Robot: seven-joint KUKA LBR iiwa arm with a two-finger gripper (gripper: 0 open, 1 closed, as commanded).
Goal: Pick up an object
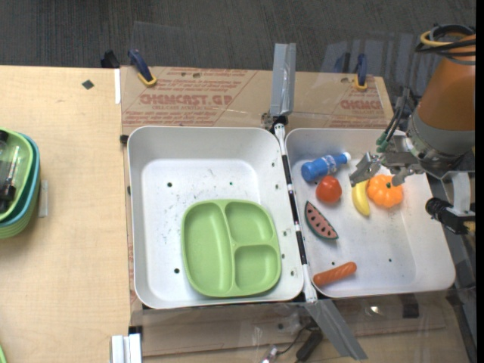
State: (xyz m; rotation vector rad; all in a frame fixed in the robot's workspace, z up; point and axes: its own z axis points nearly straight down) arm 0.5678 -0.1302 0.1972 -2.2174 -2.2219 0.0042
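In the right bin (pixel 423 274), past the red ball (pixel 328 190) and the upright banana (pixel 361 200), the orange fruit (pixel 386 193) sits directly beneath the tool (pixel 386 174), whose spread fingers straddle without visibly pinching it.

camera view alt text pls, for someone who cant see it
A robot arm reaches in from the right, its gripper low over an orange in the right bin, which also holds a banana, tomato, blue bottle, watermelon slice and sausage. The left bin holds a green divided plate.
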